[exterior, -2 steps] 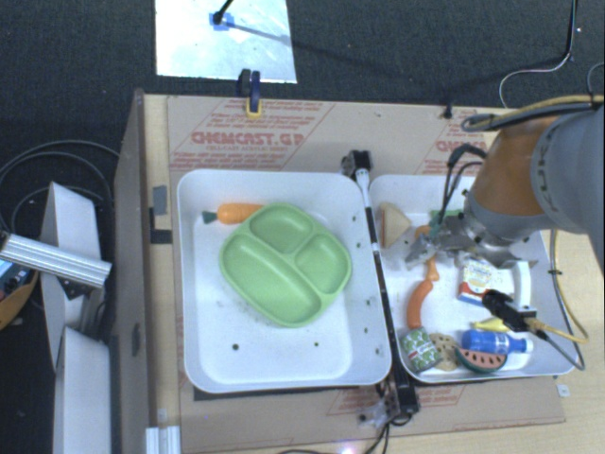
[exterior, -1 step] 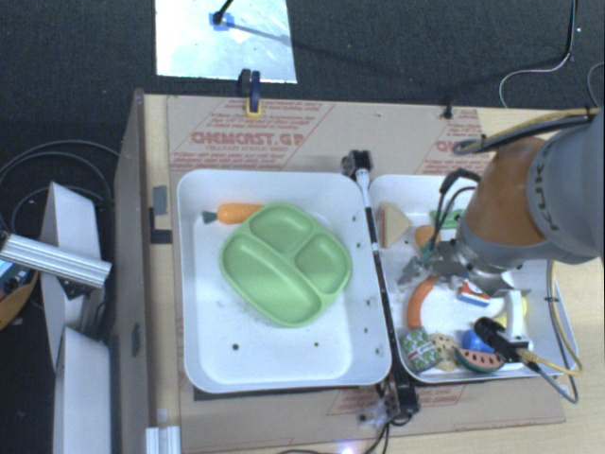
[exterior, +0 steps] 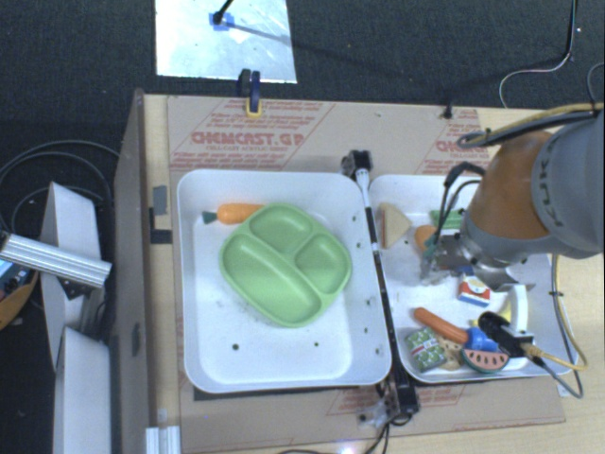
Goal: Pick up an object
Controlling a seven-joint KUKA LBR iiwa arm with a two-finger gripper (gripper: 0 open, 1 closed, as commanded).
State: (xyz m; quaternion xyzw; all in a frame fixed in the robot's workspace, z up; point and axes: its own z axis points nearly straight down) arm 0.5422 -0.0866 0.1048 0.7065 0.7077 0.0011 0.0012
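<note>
The floor around is a dark carpet, and on it stands the bench, covered with a printed cardboard sheet that carries two white bins side by side. In the left bin lies a green plate with three sections, and a carrot lies just beside its far edge. The arm comes in from the right and bends over the right bin, with the gripper low in the far half of this bin. From here I cannot tell if the gripper is open or closed, and I see nothing held in it. An orange piece sits just beside it, and a tan wedge is near, by the wall between the bins. A red and white box lies close on the other side. In the near part are a sausage, a green packet and a watermelon slice, close together
</note>
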